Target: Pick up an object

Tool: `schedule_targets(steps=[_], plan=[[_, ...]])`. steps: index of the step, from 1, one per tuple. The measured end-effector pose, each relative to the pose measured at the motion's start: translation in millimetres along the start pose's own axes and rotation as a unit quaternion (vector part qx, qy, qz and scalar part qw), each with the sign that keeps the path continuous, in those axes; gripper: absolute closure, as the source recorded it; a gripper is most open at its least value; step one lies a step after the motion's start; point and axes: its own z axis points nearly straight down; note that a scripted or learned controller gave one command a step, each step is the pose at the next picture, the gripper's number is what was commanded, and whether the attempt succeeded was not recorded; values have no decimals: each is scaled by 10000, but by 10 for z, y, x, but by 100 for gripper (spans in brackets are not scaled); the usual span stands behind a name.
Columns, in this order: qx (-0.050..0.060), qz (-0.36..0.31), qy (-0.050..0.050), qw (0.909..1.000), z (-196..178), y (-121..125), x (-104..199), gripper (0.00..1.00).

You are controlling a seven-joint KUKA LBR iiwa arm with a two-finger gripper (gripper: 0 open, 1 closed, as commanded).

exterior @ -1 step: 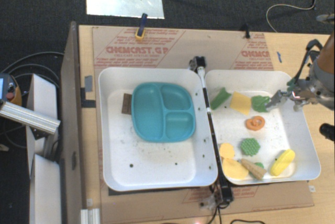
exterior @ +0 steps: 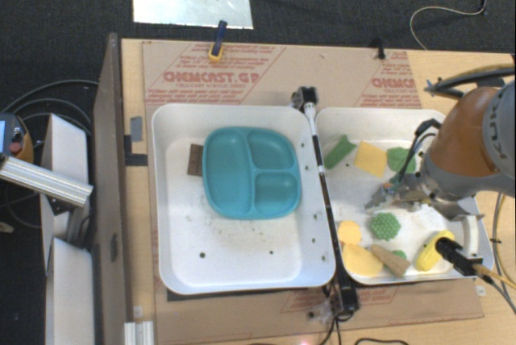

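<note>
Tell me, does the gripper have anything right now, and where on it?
Cannot be told. The gripper is low in the right bin, just above the green ball, but nothing shows between its fingertips.

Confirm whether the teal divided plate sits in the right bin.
No, the teal divided plate lies in the left bin.

One fixed overhead camera looks down aslant on both bins [exterior: 173,198].

cardboard sheet [exterior: 242,69] | red print, twice | reads roughly "CHEMCAST GP" | right copy partly cut off
</note>
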Motion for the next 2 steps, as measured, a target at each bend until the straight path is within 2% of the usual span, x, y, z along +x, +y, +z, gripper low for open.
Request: schedule_targets(steps=[1, 2], plan=[[-56, -14, -28, 10000, -75, 556, -383, 0], [-63, -22, -29, 10000, -229, 992, -525, 0]])
